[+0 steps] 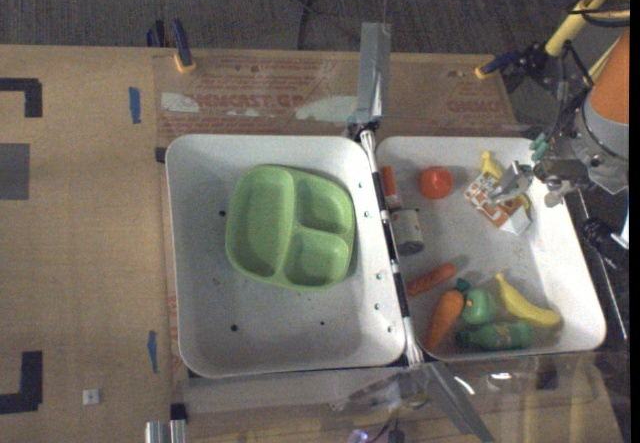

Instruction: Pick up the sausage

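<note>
The sausage [430, 279] is a short reddish-orange link lying at a slant on the floor of the right bin [560, 256], near its left wall. Just below it lies a carrot [446, 317]. My gripper [536, 185] hangs over the bin's upper right part, well up and to the right of the sausage and beside a small orange-and-white carton [497, 201]. Its fingers stand open with nothing between them.
The right bin also holds a red tomato [435, 183], a small can [407, 229], a green pepper [478, 306], a banana [527, 303] and a green bottle-shaped item [497, 335]. A green divided plate [291, 227] sits in the left bin [200, 311].
</note>
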{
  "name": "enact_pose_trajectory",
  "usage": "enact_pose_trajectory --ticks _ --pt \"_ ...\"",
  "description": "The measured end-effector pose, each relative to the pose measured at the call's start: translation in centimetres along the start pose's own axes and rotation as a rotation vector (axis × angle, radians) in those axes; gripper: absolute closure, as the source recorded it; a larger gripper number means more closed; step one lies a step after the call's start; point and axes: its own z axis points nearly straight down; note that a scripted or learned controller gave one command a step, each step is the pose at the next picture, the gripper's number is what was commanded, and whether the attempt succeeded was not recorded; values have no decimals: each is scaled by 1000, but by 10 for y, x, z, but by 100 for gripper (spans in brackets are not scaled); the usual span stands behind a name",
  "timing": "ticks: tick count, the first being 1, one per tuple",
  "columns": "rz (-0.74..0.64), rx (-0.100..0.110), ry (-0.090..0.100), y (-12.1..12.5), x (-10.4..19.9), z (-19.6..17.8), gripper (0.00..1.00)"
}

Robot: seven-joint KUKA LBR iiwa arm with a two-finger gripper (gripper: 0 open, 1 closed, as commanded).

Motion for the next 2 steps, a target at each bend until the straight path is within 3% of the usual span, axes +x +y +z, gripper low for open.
enact_pose_trajectory --ticks 1,2 --pt "-130 -1 0 -32 55 96 0" --pt "-157 -13 -2 -78 58 148 0"
